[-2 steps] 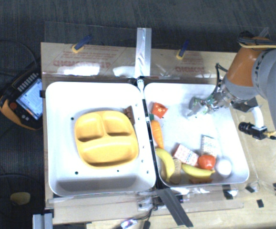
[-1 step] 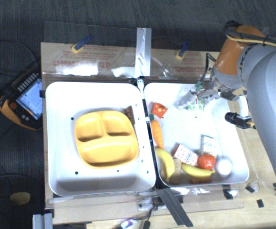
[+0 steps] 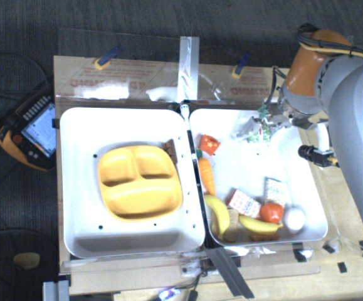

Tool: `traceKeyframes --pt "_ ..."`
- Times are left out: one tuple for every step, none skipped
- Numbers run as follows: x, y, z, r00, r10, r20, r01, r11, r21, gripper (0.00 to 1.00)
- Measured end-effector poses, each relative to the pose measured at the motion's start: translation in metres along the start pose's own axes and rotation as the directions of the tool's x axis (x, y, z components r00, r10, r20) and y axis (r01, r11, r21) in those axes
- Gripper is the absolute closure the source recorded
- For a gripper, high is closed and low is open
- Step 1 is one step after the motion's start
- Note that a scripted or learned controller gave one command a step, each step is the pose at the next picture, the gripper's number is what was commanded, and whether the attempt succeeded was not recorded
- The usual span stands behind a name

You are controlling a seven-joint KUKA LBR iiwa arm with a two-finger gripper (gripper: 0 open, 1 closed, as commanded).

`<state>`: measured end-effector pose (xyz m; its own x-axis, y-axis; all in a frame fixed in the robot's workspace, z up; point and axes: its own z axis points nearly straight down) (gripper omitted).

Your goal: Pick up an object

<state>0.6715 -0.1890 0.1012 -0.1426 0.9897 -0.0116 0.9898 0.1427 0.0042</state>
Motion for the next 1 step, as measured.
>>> traceKeyframes --pt "0.0277 0.0017 -0.0924 0.995 0.095 -0.008 -0.095 0.995 0.006 1.00"
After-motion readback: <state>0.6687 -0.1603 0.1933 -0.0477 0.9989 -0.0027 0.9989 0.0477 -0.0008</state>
